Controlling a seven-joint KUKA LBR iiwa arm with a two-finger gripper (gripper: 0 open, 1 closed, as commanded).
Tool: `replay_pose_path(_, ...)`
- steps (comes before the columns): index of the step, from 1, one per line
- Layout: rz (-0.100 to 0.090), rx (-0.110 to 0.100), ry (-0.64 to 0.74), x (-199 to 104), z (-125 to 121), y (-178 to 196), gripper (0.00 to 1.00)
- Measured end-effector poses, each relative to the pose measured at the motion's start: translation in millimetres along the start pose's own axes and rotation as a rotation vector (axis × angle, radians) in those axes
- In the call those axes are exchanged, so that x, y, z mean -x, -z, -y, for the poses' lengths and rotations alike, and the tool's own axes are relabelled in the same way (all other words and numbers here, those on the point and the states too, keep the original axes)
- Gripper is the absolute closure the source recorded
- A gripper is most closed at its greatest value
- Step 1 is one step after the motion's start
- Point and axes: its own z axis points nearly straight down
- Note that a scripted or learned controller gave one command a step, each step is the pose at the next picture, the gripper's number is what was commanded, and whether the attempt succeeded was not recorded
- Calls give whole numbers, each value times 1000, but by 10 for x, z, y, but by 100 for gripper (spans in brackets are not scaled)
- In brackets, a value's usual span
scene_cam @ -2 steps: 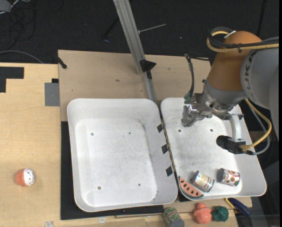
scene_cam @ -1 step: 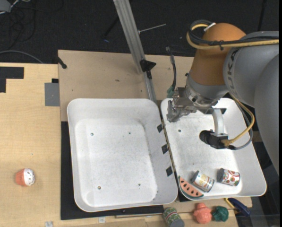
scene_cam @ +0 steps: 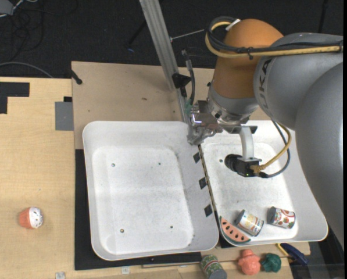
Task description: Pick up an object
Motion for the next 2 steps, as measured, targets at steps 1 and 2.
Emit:
replay_pose_path(1, 1, -1, -1, -423, -137, -85, 100)
replay_pose_path(2, 3, -2, 0, -417, -131, -79, 0)
